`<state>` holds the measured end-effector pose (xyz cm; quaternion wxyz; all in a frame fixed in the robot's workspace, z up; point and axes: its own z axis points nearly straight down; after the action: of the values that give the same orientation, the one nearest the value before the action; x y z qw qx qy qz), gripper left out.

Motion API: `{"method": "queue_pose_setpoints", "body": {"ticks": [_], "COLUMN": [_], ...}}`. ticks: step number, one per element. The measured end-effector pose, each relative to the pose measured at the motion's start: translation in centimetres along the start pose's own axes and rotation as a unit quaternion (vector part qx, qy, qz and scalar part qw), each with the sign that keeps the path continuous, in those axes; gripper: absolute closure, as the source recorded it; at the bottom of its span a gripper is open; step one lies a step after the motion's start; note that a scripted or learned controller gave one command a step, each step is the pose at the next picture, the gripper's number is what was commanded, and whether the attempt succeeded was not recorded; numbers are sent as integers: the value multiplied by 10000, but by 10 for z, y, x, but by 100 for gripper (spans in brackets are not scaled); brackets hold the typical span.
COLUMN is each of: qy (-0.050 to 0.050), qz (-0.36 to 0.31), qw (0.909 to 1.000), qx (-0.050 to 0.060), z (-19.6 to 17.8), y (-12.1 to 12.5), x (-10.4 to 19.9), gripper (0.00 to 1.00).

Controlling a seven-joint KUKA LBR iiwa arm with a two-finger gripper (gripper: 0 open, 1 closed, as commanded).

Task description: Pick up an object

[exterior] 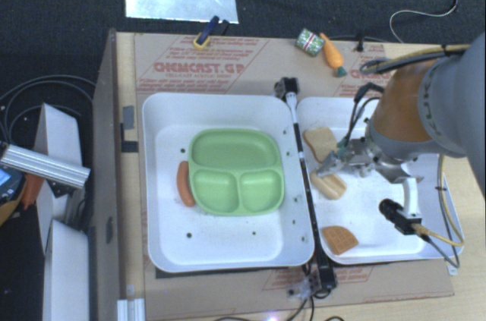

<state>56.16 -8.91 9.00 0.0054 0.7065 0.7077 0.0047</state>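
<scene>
Gripper (332,166) position: low over the right bin (425,247), near its left wall, directly at a pale bread-like piece (329,187). Whether anything is held cannot be told — the wrist and its cabling cover the tip.

Step in hand, as judged: the approach or grasp on that piece. The next move calls for a firm closure on it, then a straight lift clear of the bin floor; a check for the piece rising with the gripper would confirm the pick.

Other candidates lie close by. A tan slice (320,142) sits just above the gripper, and a round brown piece (339,239) lies lower in the same bin, apart from the gripper.

Further out, the left bin (163,236) carries a green divided plate (237,171) with a sausage (183,184) beside its left edge. A carrot (332,52) lies on the bench beyond both bins.
</scene>
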Motion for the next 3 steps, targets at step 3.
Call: {"method": "queue_pose_setpoints", "body": {"ticks": [3], "qy": [-14], "qz": [-14], "qw": [10000], "qx": [41], "z": [3], "y": [109], "x": [-3], "gripper": [0]}}
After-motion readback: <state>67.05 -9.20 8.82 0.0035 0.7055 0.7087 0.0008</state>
